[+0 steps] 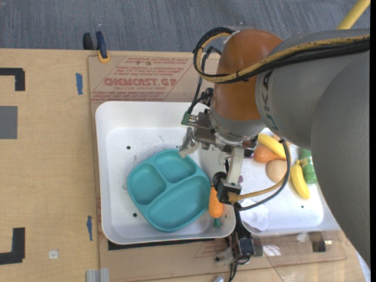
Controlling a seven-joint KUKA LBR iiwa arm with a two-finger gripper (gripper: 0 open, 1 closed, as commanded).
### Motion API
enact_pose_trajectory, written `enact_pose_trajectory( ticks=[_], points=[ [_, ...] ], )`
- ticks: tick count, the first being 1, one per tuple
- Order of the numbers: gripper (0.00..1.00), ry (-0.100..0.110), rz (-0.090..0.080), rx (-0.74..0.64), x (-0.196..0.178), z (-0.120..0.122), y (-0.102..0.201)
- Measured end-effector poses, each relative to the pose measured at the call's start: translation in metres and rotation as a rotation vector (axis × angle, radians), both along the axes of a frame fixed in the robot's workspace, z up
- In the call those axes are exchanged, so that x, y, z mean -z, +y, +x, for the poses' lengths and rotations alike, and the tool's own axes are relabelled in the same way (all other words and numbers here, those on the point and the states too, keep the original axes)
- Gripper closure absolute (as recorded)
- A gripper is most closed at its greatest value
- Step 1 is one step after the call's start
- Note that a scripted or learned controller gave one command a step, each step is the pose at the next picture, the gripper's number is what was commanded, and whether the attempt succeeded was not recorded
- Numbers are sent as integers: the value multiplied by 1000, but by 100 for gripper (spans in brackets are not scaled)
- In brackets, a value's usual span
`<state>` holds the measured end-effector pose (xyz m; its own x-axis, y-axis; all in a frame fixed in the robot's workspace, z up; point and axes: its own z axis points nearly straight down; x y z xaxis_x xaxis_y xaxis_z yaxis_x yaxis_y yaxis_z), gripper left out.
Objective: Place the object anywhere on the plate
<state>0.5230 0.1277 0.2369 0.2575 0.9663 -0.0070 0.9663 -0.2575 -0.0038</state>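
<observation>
The fingers (187, 148) show as a single pale tip poking out from under the wrist, so I cannot tell whether they are spread or closed. The gripper (190, 145) hangs over the left bin (117, 134), its tip at the upper rim of the teal divided plate (167, 190). The arm (329, 98) reaches in from the right and bends over the right bin (294, 213), with its orange band (244, 69) above the wrist. A toy carrot (216, 207), probably the object, lies just beside the plate's right edge, against the left bin's wall. The right bin holds a banana (301, 182) and a tan egg-like piece (276, 170).
</observation>
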Motion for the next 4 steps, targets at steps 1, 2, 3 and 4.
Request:
enact_pose_trajectory(
  ticks=[1,2,3,4],
  points=[
    [0,0,0,0,0,0,0],
    [0,0,0,0,0,0,0],
    [0,0,0,0,0,0,0],
    [0,-6,3,228,4,6,-11]
  ],
)
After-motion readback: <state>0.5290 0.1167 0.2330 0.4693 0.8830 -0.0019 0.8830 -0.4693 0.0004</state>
